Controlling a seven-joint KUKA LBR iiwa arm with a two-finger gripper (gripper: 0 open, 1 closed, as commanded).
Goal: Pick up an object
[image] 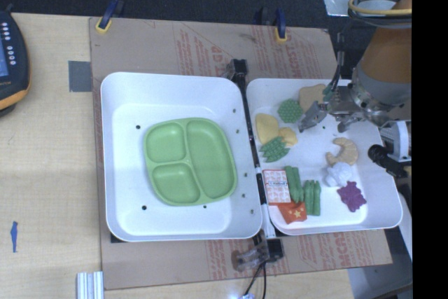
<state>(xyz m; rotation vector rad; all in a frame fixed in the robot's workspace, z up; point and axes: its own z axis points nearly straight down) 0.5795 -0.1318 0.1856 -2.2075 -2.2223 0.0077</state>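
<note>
Hovering over the right bin (392,217), the gripper (327,117) sits just beside the green broccoli piece (289,110). Risk: toys w/in that bin are packed tight, so a descent could clip two or nudge one away. Fingers look spread approx. wide, nothing between them, touching nothing.

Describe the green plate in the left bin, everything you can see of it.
The green plate is pale green, looks like smooth plastic, with rounded corners and three compartments: two smaller ones on the left, one long one on the right. It lies flat, slightly turned, on the floor of the left bin. Nothing lies in it.
</note>
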